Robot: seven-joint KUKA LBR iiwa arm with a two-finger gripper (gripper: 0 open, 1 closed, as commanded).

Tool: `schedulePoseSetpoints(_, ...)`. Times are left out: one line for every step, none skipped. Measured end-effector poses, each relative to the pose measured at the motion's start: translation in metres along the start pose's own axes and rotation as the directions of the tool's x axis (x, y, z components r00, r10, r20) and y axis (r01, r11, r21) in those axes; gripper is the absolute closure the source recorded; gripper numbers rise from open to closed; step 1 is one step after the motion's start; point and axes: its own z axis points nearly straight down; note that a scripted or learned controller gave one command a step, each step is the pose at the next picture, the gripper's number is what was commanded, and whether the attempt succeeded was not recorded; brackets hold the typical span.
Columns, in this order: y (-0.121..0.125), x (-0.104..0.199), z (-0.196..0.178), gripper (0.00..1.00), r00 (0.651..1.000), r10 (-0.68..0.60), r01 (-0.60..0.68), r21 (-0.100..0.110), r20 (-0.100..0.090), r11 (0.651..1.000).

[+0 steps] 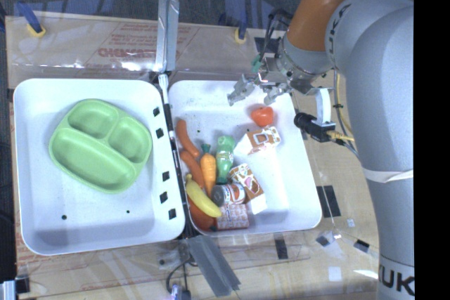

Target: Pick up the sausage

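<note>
A pale wooden surface [84, 46] under clear plastic sheeting carries two shallow white bins side by side. The left bin [42, 221] holds a green three-compartment plastic plate [100, 144]. The right bin [299, 200] holds a crowd of toy food along its left wall.

The long reddish-brown toy sausage [187, 141] lies in the centre of the frame against that left wall, running from upper left to lower right, with an orange toy carrot [208, 170] touching its lower side and a yellow toy banana [202, 201] just below. It looks like light, stiff, smooth plastic, likely slippery on its rounded flanks, so a pinch across the narrow middle or the freer upper end seems best.

The tool [256, 88] hangs over the bin's upper middle, its fingers spread apart with nothing between them, near a small red toy tomato [262, 115]. The bin floor between tool and sausage is open, giving room to travel left. The wall close beside the sausage leaves little space for a finger on that side, and the carrot crowds the other.
</note>
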Motion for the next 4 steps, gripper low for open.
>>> schedulePoseSetpoints(0.013,0.064,0.095,0.00,0.985,-0.174,0.174,-0.001,0.001,0.985)
schedulePoseSetpoints(-0.063,0.060,0.101,0.00,1.000,-0.030,0.030,0.000,0.000,1.000)
schedulePoseSetpoints(-0.026,0.054,0.100,0.00,0.955,0.298,-0.298,-0.002,0.000,0.955)
schedulePoseSetpoints(-0.026,0.055,0.090,1.00,0.956,0.292,-0.292,0.001,-0.001,0.956)
